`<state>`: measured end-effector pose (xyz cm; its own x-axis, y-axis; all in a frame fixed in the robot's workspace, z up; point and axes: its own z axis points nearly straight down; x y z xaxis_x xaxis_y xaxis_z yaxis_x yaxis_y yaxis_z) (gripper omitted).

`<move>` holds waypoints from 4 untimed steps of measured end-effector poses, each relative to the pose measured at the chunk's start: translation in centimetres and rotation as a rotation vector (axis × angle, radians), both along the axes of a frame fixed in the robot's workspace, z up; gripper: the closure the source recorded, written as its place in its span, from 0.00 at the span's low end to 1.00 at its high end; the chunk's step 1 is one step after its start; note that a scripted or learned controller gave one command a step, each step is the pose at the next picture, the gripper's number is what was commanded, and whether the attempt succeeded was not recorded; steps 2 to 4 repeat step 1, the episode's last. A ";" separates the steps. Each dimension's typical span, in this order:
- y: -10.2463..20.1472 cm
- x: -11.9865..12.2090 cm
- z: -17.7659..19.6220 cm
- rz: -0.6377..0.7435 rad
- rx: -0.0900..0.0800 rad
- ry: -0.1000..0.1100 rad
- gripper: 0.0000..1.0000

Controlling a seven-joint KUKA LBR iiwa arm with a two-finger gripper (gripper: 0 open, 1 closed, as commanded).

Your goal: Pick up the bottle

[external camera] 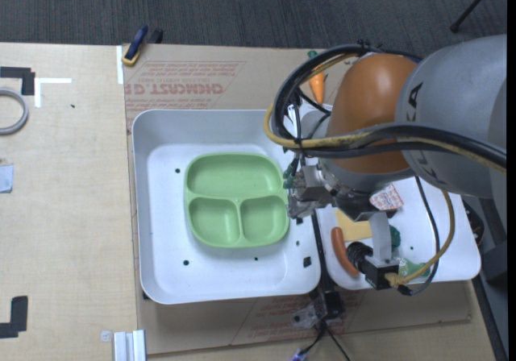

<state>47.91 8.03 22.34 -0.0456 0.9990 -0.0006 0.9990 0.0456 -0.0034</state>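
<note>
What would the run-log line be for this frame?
arm: over right bin | gripper: hidden | bottle: not identifiable | left bin: green divided plate | right bin: red-orange item

Plate [236, 199] pale green; bins [161, 214] white.

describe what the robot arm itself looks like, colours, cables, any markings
The arm is bulky and rounded, grey, with a glossy orange band above the wrist. Thick black and yellowish cables loop around the band and trail along the arm. Dark lettering sits on the grey shell, too skewed to read. The wrist end is a cluster of dark metal parts.
</note>
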 end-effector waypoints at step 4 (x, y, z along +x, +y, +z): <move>7.9 -0.2 3.9 -0.057 -0.001 -0.002 1.00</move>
